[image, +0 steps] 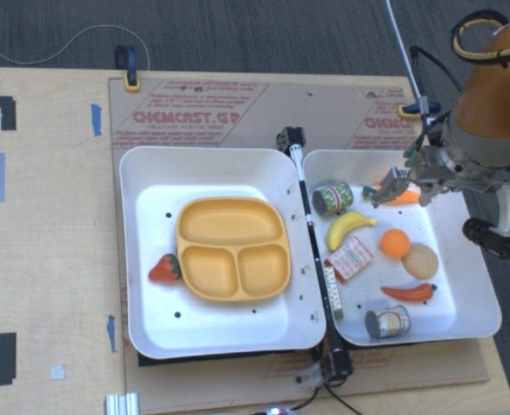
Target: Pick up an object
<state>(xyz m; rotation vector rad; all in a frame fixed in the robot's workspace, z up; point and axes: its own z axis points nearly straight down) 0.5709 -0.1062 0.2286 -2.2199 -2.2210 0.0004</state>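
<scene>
A single fixed camera looks down at a slant from above the bench [47, 232], far enough back to take in both white bins [143, 232], with the arm [488, 119] entering from the right.

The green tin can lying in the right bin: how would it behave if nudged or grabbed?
The green tin can lies on its side, so a nudge would probably roll it. It looks rigid. Its curved, likely smooth wall might slip from the claw.

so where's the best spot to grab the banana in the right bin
Probably the middle of the banana, from straight above, closing across its narrow width. It lies flat and curved, tips tapering, so the midsection is thickest. The green can and small carton sit close on either side.
</scene>
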